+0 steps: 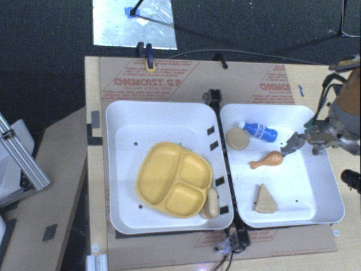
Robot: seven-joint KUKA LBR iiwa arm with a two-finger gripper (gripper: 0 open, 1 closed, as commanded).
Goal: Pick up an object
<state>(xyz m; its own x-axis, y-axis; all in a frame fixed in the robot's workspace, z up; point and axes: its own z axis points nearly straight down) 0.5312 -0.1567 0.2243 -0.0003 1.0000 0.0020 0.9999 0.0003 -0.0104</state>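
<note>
My metal gripper hangs over a glossy white plastic bin holding a shiny blue plastic bottle, beside a smooth yellow plastic tray, all on matt brown cardboard.

I saw the right white bin lying under the gripper. The left white bin sat beside it, on the side away from the gripper. Both rested on a brown board lettered in red. Well beyond the gripper, up and left, a yellow-tipped clamp sat at the board's edge. Past that I noted a shiny sheet on dark floor.
</note>
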